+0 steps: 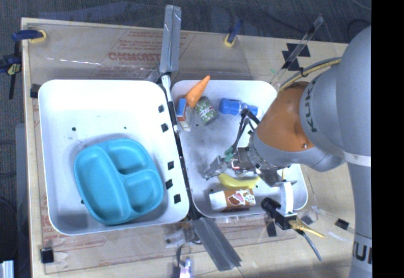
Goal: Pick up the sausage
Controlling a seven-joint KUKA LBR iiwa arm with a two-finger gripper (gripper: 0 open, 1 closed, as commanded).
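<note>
Camera view puts the pincer [218, 166] low inside the right bin [287, 96], with the grey arm [328, 125] and its orange band reaching in behind it. You cannot tell from here whether the pincer is open or closed, and nothing can be seen gripped in it. A yellow banana [237, 180] lies just beside the pincer, on its near side. The sausage [235, 198], a pale roll with a red-brown middle, lies just past the banana against the bin's near wall. Beyond the pincer, toward the far wall, you see a carrot [199, 88], a green item [205, 110] and a blue item [231, 107]. Well off to its side, a blue tray [117, 179] sits in the left bin [57, 96].
</note>
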